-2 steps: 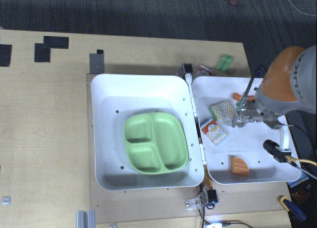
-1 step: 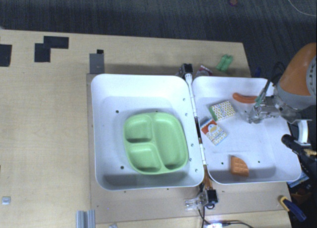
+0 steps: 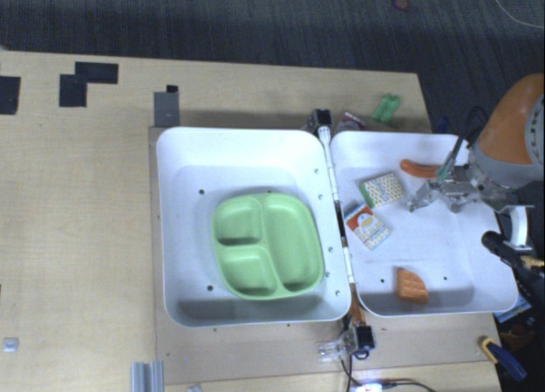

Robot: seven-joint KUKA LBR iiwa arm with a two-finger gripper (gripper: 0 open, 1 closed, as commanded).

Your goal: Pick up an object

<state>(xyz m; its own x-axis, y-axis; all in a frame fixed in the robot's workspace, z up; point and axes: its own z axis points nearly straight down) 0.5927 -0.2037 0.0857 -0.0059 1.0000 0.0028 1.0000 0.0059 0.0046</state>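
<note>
- End effector (image 3: 426,196): metal fingers at the tip of the grey arm with its orange band, reaching in from the right over the right bin; sits low above the bin floor, just right of the patterned card and just below the orange sausage-shaped item. Whether it is released or clenched cannot be told; nothing is seen between its tips.
- Right bin (image 3: 477,292): shallow, white, touching the left bin along a central seam. Holds four small objects.
- Orange sausage-shaped item (image 3: 417,168): elongated, lying near the bin's upper part, its right end by the end effector.
- Patterned card (image 3: 381,188): small square packet, green-and-white dotted face, tilted, left of the end effector.
- Printed packet (image 3: 369,227): small, white with orange and blue markings, lying below the patterned card, near the seam.
- Orange-brown block (image 3: 412,286): chunky piece like a bread slice, in the lower part of the bin, well apart from the end effector.
- Left bin (image 3: 183,211): shallow, white.
- Green divided tray (image 3: 266,244): pale green, three compartments, rounded corners, lying in the middle of the left bin.
- Bench (image 3: 77,237): light wood surface carrying both bins.
- Green object (image 3: 387,108): small, on the bench above the right bin.
</note>
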